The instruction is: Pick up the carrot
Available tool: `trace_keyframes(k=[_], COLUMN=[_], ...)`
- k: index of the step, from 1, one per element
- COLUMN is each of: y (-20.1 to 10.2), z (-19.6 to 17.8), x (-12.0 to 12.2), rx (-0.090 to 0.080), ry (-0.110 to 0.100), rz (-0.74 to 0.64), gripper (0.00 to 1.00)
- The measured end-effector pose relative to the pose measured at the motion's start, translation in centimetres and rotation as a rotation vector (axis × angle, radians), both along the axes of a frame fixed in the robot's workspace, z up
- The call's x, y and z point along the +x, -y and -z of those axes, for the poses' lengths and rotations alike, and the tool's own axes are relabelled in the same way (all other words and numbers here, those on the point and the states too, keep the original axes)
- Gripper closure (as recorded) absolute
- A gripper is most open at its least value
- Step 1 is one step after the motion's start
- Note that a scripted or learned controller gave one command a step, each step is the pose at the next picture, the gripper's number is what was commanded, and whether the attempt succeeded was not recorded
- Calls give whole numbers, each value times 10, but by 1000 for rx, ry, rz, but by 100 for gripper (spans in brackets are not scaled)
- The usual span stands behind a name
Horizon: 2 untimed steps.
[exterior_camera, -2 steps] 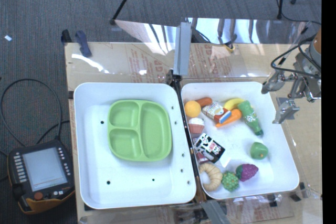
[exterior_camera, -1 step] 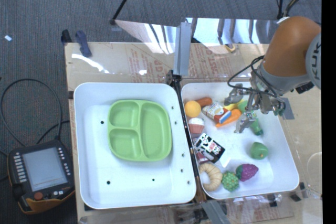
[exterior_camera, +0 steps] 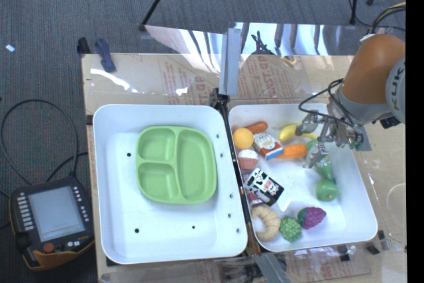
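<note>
The carrot [exterior_camera: 292,152] is orange and lies flat near the middle of the right bin [exterior_camera: 351,209], between a small red-and-white box and a green vegetable. My gripper [exterior_camera: 313,141] hangs just past the carrot's right end, low over the bin. Its fingers [exterior_camera: 307,124] are spread open, one toward the back and one toward the front. Nothing is held between them. The grey arm with its orange band [exterior_camera: 372,73] comes in from the right.
Around the carrot lie a lemon [exterior_camera: 288,132], red-and-white box [exterior_camera: 266,144], orange ball [exterior_camera: 243,138], sausage [exterior_camera: 256,127], milk carton [exterior_camera: 265,187], green peppers [exterior_camera: 326,190], grapes [exterior_camera: 313,216], broccoli [exterior_camera: 290,228] and a pretzel [exterior_camera: 266,222]. The left bin [exterior_camera: 119,222] holds a green divided plate [exterior_camera: 177,164].
</note>
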<state>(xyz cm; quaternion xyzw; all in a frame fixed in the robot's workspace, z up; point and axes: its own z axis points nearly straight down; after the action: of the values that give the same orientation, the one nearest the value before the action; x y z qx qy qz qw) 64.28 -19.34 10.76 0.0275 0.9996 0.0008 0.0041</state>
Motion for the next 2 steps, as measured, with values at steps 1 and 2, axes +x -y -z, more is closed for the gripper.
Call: trace_keyframes(k=[1, 2], y=[-18, -56], z=[19, 21], x=[-19, -19], rx=[-2, 0], ry=[-5, -8], rz=[83, 25], gripper=[0, 0])
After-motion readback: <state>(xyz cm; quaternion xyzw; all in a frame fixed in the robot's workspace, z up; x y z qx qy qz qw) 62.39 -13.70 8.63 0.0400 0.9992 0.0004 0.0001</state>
